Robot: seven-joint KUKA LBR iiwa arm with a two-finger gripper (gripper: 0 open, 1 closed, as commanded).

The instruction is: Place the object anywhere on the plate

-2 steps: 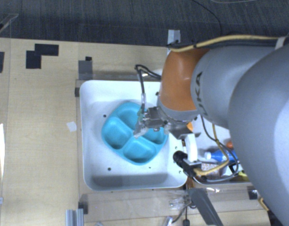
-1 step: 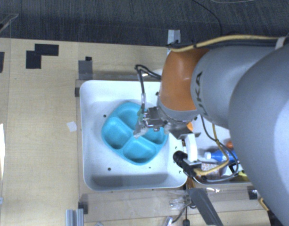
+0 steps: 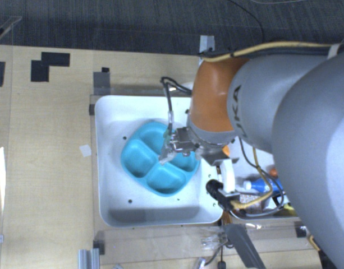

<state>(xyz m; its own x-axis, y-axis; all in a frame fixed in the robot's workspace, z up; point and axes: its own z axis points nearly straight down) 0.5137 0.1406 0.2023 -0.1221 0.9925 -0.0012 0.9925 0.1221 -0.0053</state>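
my gripper (image 3: 173,150) over blue plate (image 3: 155,160) in left bin (image 3: 113,167) | grip state: cannot tell | risk: no object confirmed, placement may be empty

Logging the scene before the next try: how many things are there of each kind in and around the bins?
Shallow white bins: 2, left, right mostly under the arm
Blue three-compartment plastic plate: 1, in the left bin
Grey arm with orange band: 1
Metal claw: 1, over the plate
Total: 5
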